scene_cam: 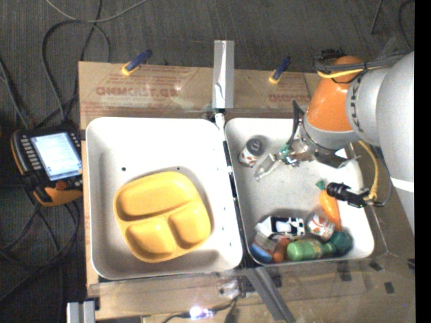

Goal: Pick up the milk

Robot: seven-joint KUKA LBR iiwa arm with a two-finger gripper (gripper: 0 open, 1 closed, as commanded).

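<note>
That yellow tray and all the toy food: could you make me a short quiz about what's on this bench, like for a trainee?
1. True or false: the yellow tray lies in the left bin.
2. Where in the right bin is the milk, the carton with black cow patches?
A. far corner by the divider
B. near edge, among the other toy food
C. under the gripper
3. Fill in: the gripper hangs over the ___ bin, beside a small grey-capped jar.

Key: 1 true; 2 B; 3 right.
</note>
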